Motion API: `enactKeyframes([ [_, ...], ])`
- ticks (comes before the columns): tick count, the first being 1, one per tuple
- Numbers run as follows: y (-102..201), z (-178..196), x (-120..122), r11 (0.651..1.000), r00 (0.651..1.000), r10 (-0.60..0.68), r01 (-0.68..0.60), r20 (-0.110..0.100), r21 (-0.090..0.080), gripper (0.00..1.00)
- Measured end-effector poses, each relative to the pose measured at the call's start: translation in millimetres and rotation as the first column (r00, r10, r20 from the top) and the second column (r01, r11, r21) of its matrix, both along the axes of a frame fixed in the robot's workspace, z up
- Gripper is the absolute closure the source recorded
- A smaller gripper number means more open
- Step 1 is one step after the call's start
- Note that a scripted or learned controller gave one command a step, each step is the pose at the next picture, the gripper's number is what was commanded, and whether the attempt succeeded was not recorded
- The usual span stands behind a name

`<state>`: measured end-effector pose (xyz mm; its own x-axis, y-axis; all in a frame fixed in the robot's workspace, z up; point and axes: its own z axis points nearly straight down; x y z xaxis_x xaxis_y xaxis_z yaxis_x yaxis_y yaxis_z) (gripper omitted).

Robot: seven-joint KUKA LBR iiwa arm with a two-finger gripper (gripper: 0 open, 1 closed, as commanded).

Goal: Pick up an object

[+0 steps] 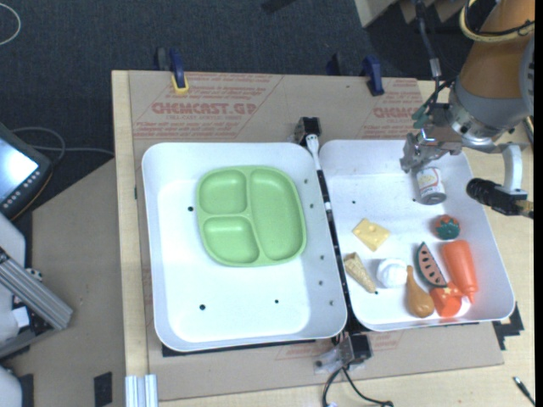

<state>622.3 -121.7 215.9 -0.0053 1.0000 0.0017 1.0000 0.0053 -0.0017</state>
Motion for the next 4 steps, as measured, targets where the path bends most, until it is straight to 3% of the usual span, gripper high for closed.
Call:
enactKeyframes([
  [1,52,4,4,1.000,1.000,0.001,-0.001,0.001,0.000,1.00],
  [2,102,3,35,1.000,1.000,-0.001,0.001,0.007,-0.002,1.00],
  [3,118,5,26,1.000,1.000,-0.003,0.003,0.000,-0.002,1.00],
  [4,111,-1,31,1.000,1.000,-0.006,0.006,0.001,-0.003,1.00],
])
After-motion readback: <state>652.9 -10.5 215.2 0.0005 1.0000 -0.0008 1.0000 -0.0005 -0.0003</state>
